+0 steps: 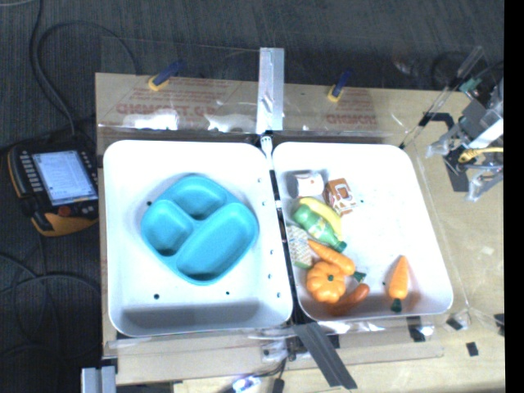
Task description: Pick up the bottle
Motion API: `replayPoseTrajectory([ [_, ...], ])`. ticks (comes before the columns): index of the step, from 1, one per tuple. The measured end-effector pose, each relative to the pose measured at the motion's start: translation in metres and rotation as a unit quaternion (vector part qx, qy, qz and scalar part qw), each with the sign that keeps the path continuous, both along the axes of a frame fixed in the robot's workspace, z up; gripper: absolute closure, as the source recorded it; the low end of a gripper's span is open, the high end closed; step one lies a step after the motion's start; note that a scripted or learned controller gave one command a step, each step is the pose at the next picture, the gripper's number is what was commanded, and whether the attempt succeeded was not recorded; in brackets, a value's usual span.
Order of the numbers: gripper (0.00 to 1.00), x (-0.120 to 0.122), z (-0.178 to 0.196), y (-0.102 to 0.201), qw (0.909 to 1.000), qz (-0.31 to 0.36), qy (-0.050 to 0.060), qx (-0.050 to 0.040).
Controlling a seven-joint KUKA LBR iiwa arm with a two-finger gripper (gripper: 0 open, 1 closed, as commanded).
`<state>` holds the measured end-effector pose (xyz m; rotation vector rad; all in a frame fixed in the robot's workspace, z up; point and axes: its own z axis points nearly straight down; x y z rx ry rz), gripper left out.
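Note:
The bottle (pixel 318 228) is green with a pale label and lies on its side in the left half of the right bin (pixel 426 219). It rests tight among toy foods, with a yellow banana (pixel 325 212) against its upper side and a carrot (pixel 332 259) just below it. My gripper (pixel 472 159) is outside the right bin, over the bench beyond the bin's upper right corner, well away from the bottle. Nothing can be seen held in it.
An orange pumpkin (pixel 326 284), a red pepper (pixel 355 295), a second carrot (pixel 398 280), a white cube (pixel 309 184) and a small brown box (pixel 339 195) share the right bin. The left bin (pixel 123 301) holds a blue sectioned plate (pixel 199 227). A teach pendant (pixel 57 182) lies off the bench at left.

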<state>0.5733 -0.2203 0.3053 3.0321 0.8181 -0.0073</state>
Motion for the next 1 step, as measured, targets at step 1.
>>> replayPoseTrajectory([
  [1,1.00,0.0002,0.0078,0.0006,1.0000,0.001,0.002,0.0003],
])
